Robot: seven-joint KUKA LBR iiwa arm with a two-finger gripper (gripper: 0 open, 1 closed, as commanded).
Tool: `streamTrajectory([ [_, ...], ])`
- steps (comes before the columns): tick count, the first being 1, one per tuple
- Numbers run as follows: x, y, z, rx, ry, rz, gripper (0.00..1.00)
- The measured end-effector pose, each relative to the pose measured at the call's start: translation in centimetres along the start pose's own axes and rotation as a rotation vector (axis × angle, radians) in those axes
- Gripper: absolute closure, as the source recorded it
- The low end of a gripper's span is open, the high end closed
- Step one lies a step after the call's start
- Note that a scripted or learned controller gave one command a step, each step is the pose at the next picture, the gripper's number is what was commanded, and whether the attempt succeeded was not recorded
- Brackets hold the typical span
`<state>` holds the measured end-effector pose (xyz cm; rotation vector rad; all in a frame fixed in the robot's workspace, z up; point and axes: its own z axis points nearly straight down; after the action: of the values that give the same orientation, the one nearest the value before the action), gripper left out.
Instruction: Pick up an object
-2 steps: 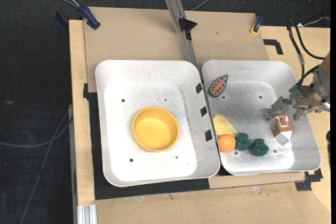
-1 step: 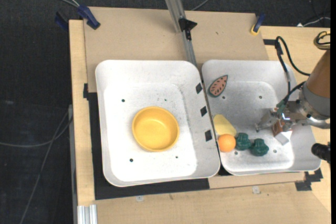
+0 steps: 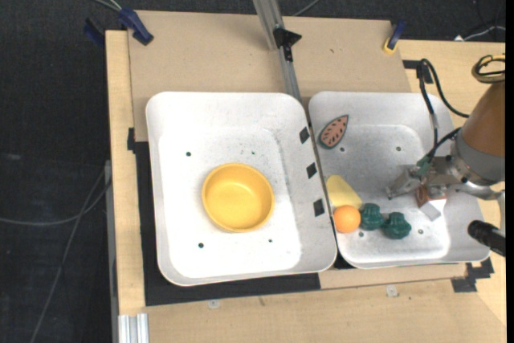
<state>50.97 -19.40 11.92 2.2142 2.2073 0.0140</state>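
The right bin (image 3: 377, 136) holds a pink-orange leaf-shaped piece (image 3: 333, 130) near its back left corner. Along its front left side lie a pale yellow block (image 3: 341, 191), an orange ball (image 3: 346, 218) and a dark green knobbly toy (image 3: 384, 222). My gripper (image 3: 415, 189) hangs low over the right side of this bin, just above and to the right of the green toy. I see nothing held in it. In the left bin (image 3: 173, 120) sits a yellow bowl (image 3: 237, 196).
A slanted metal bar (image 3: 269, 4) runs from the top of the view down to the gap between the bins. Black cables (image 3: 434, 104) trail at the right bin's far right corner. Blue clamps (image 3: 136, 26) grip the bench's back edge.
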Motion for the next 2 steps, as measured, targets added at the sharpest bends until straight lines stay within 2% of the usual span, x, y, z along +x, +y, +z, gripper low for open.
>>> streamTrajectory([
  [1, 0.1, 0.1, -0.7, -0.001, 0.001, -0.001, 1.0],
  [2, 0.0, -0.6, -5.8, 0.011, 0.004, -0.004, 1.0],
])
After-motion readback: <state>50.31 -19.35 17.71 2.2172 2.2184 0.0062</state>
